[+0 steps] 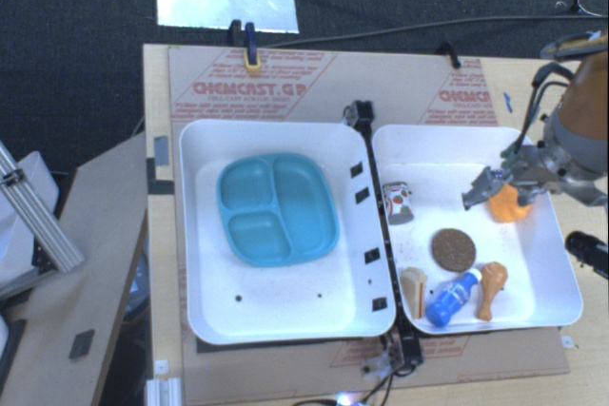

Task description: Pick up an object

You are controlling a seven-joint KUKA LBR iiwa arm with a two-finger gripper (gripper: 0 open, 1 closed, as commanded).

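Camera view: gripper (501, 188) seemingly grasps orange object (508, 204); its long axis unclear.

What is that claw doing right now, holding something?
Gripper: over the right bin, right at an orange object; grip cannot be told.
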